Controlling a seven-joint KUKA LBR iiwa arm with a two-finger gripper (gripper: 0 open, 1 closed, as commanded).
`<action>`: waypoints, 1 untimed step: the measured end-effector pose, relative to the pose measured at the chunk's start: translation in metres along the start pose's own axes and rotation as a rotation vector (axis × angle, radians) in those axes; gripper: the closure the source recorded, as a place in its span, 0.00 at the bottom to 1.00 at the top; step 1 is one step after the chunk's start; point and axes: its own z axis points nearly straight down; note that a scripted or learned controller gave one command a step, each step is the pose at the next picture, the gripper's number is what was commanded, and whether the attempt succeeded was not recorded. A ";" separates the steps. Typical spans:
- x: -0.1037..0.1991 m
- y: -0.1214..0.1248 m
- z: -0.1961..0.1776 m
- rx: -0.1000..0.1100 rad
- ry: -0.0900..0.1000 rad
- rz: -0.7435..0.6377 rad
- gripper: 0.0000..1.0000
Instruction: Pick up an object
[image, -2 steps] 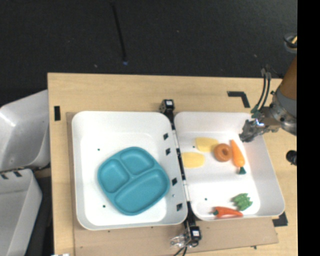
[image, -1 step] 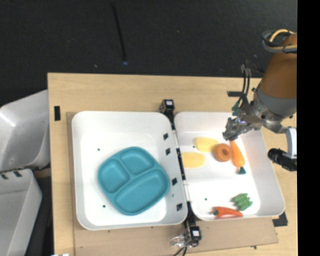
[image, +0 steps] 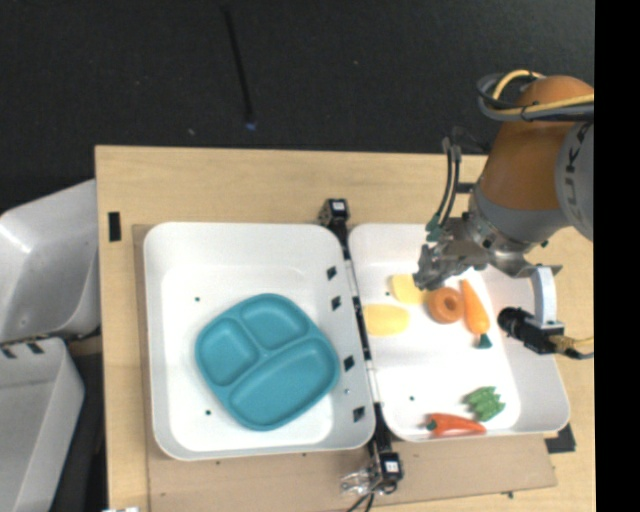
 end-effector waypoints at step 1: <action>0.056 0.000 -0.008 -0.002 0.001 -0.003 1.00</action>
